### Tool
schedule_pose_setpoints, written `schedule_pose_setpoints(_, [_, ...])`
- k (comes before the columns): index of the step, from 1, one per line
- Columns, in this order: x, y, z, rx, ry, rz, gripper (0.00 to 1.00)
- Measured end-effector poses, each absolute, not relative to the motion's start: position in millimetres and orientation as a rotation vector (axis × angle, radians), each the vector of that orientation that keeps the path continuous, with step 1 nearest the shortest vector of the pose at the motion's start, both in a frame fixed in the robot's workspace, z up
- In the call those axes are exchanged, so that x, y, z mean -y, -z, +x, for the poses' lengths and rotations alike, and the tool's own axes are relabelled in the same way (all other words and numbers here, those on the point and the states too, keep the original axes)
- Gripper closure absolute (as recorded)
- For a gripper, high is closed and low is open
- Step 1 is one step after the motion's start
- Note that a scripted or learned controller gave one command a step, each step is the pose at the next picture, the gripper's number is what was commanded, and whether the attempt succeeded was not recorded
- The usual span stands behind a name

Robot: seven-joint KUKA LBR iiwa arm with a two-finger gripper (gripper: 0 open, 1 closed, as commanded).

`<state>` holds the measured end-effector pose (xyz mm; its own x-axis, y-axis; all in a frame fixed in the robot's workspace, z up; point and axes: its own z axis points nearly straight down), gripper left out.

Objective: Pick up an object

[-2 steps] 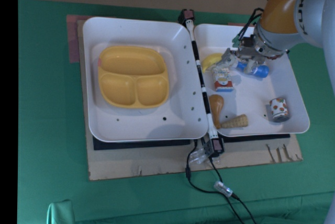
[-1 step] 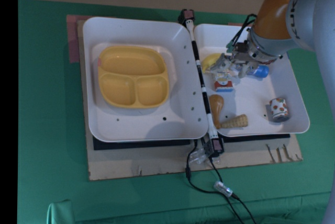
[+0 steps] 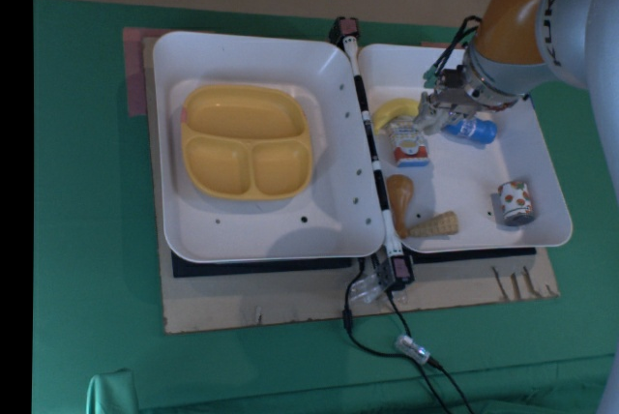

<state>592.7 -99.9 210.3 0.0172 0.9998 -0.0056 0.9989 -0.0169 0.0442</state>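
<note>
The grey arm (image 3: pixel 580 6) with the orange band is reaching in from the right and hanging over the right bin (image 3: pixel 542 161). Its pincer (image 3: pixel 437 115) is pointing down near the top of that bin. I cannot tell if the pincer is spread or pressed together, because the picture is too small and dark there.

A yellow banana (image 3: pixel 395 110) is lying just beside the pincer, on its left side, and looks like it is touching it. A blue bottle (image 3: pixel 474 130) is lying just to the right of the pincer, partly under the arm. A little box (image 3: pixel 409 147) with red and white on it is sitting right below the pincer, very close.

Farther down from the pincer, a brown wooden piece (image 3: pixel 399 199) is lying near the bin's left wall. An ice cream cone (image 3: pixel 433 225) is lying on its side just beside it. A small can (image 3: pixel 515 203) with red spots is lying well apart from the pincer, down and to the right.

Far to the left of the pincer, a yellow plate (image 3: pixel 247 141) with three parts is sitting in the left bin (image 3: pixel 193 238). Both bins are resting on cardboard (image 3: pixel 251 306) on the green tabletop (image 3: pixel 77 209). Black wires (image 3: pixel 387 344) are trailing off below the bins.
</note>
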Motion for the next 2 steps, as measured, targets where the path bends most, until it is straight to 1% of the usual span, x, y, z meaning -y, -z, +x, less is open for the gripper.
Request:
schedule_pose_setpoints(1, [99.8,-210.3,592.6,-2.178,-0.042,2.215,0.0])
schedule_pose_setpoints(2, [99.8,-210.3,592.6,-2.178,-0.042,2.215,0.0])
